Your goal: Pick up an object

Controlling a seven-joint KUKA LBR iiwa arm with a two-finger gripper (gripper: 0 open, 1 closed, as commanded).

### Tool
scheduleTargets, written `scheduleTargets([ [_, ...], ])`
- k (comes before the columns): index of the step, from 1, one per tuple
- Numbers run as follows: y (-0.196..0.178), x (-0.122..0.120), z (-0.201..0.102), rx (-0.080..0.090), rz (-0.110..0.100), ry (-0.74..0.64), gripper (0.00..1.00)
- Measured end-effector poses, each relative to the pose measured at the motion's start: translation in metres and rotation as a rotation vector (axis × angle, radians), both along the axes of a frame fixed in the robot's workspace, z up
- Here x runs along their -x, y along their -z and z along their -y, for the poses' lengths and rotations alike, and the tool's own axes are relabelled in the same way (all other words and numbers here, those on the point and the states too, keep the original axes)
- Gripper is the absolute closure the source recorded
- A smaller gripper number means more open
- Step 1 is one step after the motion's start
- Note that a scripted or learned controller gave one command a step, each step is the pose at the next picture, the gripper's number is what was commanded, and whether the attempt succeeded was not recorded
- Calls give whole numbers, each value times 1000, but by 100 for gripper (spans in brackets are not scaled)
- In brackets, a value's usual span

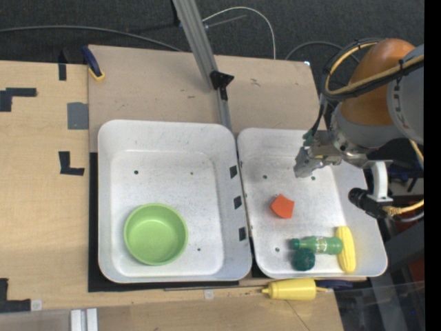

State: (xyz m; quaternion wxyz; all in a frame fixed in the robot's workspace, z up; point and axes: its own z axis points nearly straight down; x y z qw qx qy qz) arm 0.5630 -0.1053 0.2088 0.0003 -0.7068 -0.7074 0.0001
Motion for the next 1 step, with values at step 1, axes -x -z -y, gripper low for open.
scheduleTargets([
  [1,6,-10,-49,-1,-1,-5,100],
])
